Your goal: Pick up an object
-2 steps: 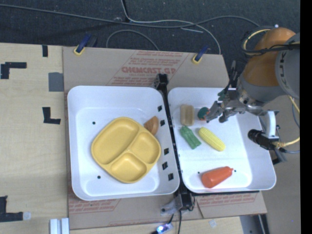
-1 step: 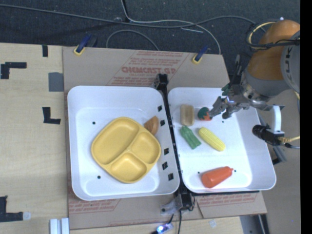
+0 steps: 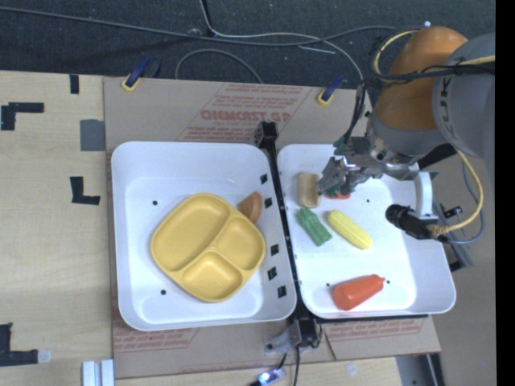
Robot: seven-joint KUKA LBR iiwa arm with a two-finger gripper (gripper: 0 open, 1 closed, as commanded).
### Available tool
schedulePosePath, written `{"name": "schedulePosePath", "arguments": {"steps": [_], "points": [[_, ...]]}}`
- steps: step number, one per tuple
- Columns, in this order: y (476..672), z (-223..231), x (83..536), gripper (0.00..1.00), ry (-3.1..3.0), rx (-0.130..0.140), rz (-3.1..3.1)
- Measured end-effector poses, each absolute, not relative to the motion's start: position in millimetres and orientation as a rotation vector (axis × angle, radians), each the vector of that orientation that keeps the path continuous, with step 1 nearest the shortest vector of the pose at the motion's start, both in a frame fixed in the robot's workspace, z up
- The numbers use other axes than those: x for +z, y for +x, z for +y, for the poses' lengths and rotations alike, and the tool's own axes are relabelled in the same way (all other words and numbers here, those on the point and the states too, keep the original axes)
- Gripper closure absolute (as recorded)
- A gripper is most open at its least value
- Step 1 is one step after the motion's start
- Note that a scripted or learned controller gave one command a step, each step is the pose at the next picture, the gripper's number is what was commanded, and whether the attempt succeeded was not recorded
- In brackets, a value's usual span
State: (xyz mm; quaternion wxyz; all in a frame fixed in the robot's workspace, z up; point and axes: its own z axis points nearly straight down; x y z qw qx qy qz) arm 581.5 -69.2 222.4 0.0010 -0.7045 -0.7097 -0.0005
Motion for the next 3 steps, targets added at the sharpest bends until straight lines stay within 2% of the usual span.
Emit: {"name": "schedulePosePath", "arguments": {"steps": [2,3], "points": [[594.2,29.0,212.1,1.00,-2.212,0.000,-2.227],[596.2,78.2,224.0,1.00,-2.213,-0.001,-2.228]]}}
